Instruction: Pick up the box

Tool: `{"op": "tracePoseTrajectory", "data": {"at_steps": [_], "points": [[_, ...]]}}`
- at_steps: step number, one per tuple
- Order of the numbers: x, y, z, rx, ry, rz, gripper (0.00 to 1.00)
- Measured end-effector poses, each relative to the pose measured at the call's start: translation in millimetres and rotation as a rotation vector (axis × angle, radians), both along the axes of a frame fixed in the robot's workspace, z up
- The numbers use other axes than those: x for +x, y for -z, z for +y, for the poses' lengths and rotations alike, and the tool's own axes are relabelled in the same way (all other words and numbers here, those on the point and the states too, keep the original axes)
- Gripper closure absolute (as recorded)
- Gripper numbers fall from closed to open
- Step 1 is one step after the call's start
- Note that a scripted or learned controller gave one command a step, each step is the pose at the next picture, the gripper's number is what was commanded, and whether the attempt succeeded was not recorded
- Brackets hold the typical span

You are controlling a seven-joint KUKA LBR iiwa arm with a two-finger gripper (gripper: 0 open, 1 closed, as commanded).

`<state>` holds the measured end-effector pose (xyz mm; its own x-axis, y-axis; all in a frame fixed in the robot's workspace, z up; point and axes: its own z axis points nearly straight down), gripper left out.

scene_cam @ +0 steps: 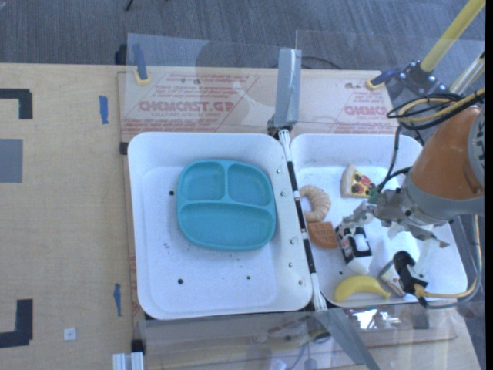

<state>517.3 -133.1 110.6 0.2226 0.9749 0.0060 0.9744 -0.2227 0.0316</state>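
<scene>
While the banana point(362, 287) sits clear at the right bin's point(323, 149) near edge, the claw point(356, 233) above it is murky. Can't tell if it's open or gripping; a small dark box point(359, 246) sits right under it. Arm point(447, 168) leans in from right, pizza slice point(356, 182) behind.

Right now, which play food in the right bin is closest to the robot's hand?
The brown toast-like piece: it lies just left of the gripper. The yellow banana, pizza slice and tan curved pastry sit farther off.
</scene>
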Motion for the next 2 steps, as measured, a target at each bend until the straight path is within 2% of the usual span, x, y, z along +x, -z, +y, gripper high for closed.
{"op": "tracePoseTrajectory", "data": {"at_steps": [1,2], "points": [[95.8,2.9,-42.2,-0.011,-0.174,-0.008,0.00],[146.6,-113.3,-47.8,-0.004,-0.177,0.029,0.00]]}}
